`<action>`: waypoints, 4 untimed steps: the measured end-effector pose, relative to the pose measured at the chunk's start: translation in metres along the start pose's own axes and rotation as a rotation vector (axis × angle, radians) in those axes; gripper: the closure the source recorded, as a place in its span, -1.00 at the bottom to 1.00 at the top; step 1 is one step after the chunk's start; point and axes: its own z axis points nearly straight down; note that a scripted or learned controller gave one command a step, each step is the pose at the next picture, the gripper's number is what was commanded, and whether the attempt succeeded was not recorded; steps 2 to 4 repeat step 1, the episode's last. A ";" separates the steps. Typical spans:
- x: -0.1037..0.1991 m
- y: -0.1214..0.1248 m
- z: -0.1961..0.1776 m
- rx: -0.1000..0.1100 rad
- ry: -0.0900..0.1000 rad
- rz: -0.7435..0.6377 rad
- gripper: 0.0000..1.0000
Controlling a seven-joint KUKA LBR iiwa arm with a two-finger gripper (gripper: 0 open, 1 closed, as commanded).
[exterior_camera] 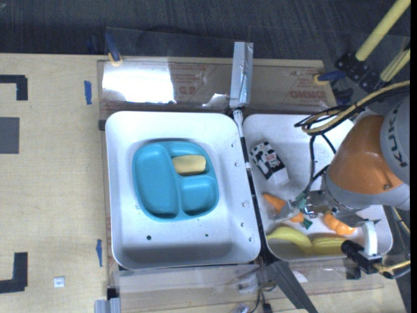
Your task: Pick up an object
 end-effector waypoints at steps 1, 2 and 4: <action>-0.001 0.002 -0.011 -0.006 -0.003 0.002 1.00; -0.001 0.002 -0.011 -0.006 -0.003 0.002 1.00; -0.001 0.002 -0.011 -0.006 -0.003 0.002 1.00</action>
